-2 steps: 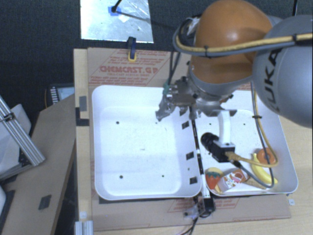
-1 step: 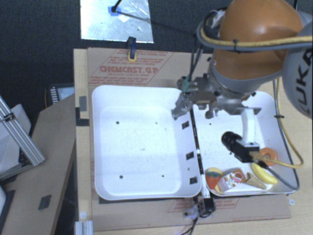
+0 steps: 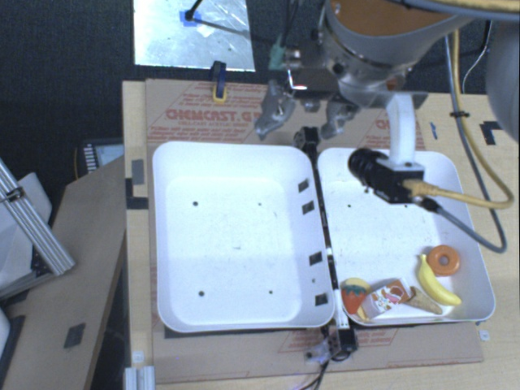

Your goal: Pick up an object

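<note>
Your grey two-finger gripper point(image 3: 302, 120) hangs above the far edge between the two shallow white bins point(image 3: 236, 242), jaws spread with nothing between them, yellow plastic banana point(image 3: 437, 284), orange ring point(image 3: 443, 259) and small printed packet point(image 3: 385, 297) in the right bin's point(image 3: 357, 234) near corner.

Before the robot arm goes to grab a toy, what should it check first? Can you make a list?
1. Gripper holds nothing: ok, its fingers are apart with nothing between them.
2. Toys sit in the right bin: ok, banana, orange donut and small packet lie at its near edge.
3. Gripper is above a toy: not ok, it hangs over the bins' far edge.
4. Toys have space around them: not ok, they crowd together.
5. Yellow cable is out of the way: cannot tell.
</note>
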### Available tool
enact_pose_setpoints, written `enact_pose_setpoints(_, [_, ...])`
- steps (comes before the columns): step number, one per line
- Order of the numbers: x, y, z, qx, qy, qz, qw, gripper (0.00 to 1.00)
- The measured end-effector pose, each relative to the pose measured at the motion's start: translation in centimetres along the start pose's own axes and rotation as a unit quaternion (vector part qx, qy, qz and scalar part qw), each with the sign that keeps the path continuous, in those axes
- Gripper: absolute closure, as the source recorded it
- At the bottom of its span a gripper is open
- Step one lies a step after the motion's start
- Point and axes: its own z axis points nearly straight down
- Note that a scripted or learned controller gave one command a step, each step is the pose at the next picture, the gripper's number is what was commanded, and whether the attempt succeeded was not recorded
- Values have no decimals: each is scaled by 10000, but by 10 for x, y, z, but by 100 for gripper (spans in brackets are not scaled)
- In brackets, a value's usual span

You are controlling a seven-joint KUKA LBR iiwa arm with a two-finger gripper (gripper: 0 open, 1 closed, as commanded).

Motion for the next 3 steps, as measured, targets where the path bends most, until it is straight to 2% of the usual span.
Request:
enact_pose_setpoints(1, [10,-25,-32,52,-22,20,10000,0])
enact_pose_setpoints(2, [9,-24,-41,55,-22,2,10000,100])
enact_pose_setpoints(3, [10,-23,-52,47,-14,-25,10000,100])
